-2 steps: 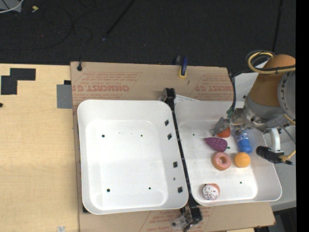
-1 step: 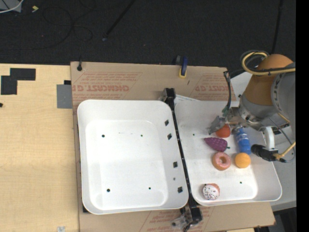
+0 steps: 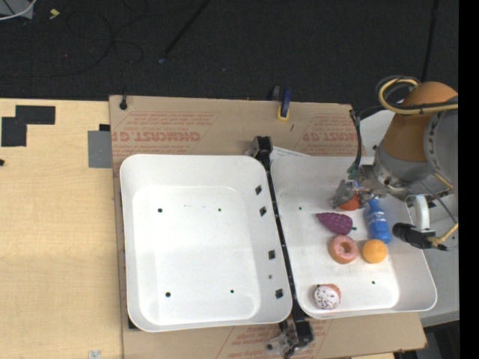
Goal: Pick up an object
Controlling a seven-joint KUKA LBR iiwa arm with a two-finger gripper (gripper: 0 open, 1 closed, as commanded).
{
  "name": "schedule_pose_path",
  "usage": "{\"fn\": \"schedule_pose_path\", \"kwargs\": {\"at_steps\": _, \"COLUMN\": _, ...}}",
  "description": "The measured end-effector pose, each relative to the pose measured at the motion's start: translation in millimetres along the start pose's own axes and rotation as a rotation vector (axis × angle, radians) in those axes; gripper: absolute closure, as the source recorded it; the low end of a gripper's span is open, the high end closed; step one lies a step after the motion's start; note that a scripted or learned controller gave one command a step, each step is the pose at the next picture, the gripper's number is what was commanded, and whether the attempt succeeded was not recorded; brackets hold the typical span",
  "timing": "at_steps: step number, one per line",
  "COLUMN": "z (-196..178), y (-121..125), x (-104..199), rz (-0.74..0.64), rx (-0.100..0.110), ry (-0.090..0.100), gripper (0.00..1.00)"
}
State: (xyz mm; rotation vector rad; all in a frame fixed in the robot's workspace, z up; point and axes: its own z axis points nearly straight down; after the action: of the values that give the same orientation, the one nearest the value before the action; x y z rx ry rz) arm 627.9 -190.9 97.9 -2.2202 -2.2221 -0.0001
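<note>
Arm: grey KUKA arm [image 3: 419,137] with orange band reaches in from the right, over the right shallow white bin [image 3: 299,275].
Gripper [image 3: 349,195]: low at the bin's far side, beside a small red object [image 3: 350,203], perhaps touching.
Fingers: cannot tell.
Objects: purple grape-like bunch [image 3: 334,221], blue plastic bottle [image 3: 378,221], pink doughnut [image 3: 343,249], orange ball [image 3: 374,251], speckled white ball [image 3: 326,296] at the near edge.
Left shallow white bin [image 3: 142,305]: beside it.

Arm [image 3: 419,137]: we see it reach in from the right, orange band uppermost, wrist bent down and leftward.
Gripper [image 3: 348,194]: we see it low, at the arm's left end.
</note>
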Motion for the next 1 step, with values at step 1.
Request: {"fn": "schedule_pose_path", "kwargs": {"at_steps": 1, "z": 10.7, "y": 16.8, "x": 68.9, "rz": -0.005, "rx": 0.002, "ry": 0.002, "gripper": 1.00}}
